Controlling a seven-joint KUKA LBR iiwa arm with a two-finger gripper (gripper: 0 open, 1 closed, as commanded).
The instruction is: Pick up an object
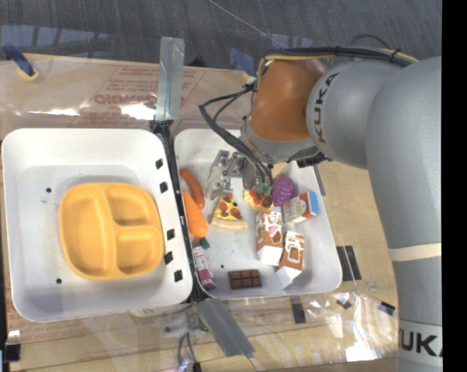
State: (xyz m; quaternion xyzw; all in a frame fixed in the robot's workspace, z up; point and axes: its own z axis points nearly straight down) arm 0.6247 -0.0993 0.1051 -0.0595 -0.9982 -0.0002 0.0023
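Right bin (326,273): gripper (227,169) above pizza slice (230,210), grip state unreadable; purple toy (283,190) partly hidden under arm (373,115); carrot (195,215) at left wall.

Toy foods, among them an orange carrot (195,215) and a pizza slice (230,210), lie scattered in the right bin (326,273).

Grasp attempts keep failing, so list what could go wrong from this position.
1. The gripper hangs over tightly packed toys; closing near the pizza slice could also catch the orange carrot.
2. The purple grape bunch and small cartons crowd together, so a sweep may knock them aside.
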